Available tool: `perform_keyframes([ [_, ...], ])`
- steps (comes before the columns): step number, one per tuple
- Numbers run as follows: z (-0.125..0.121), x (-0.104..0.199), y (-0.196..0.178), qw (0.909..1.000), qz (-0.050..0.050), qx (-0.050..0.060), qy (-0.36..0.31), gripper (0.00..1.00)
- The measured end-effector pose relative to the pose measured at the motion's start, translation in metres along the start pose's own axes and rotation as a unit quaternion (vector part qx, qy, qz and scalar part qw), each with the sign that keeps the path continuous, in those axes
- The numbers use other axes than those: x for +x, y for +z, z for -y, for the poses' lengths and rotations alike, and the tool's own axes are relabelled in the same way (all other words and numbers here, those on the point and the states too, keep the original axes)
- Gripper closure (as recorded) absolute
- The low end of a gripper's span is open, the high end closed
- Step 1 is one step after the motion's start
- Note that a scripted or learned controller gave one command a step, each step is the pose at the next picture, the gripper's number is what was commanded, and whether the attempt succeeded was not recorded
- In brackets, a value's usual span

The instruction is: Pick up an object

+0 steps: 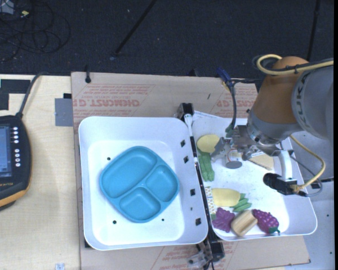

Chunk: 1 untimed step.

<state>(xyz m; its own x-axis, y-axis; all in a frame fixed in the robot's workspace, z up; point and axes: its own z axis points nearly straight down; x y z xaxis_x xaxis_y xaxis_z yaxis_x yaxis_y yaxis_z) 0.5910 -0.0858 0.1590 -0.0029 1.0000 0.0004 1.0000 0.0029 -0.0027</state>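
At the near edge of the right bin lies a cluster of toy food: a purple grape bunch, a tan bread-like piece and a second grape bunch, touching or nearly touching one another. Just behind them sit a yellow piece and a small green pod. Farther back along the bin's left wall a green vegetable lies lengthwise, with a pale yellow round piece at its far end. A pale wedge rests under the arm's wrist.

The left bin holds a blue divided plate, lying flat.

The arm reaches in from the right, and its gripper hangs low over the back of the right bin, just beside the green vegetable and the pale yellow piece. Whether its working end is spread or closed cannot be told from this slant, and nothing can be seen held in it.

The likeliest targets are those two nearest pieces. Both look like light, hollow plastic toys: stiff, smooth and probably slippery. The green vegetable seems best taken across its narrow middle. The round yellow piece may roll or squirt out unless taken squarely across its widest part. Both lie close to the bin wall, which leaves little room on that side.
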Motion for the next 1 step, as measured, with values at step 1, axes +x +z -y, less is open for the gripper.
perform_keyframes([
  [1, -0.0352, 0.0004, 0.0469, 1.0, 0.0, 0.001, 0.002, 0.0],
])
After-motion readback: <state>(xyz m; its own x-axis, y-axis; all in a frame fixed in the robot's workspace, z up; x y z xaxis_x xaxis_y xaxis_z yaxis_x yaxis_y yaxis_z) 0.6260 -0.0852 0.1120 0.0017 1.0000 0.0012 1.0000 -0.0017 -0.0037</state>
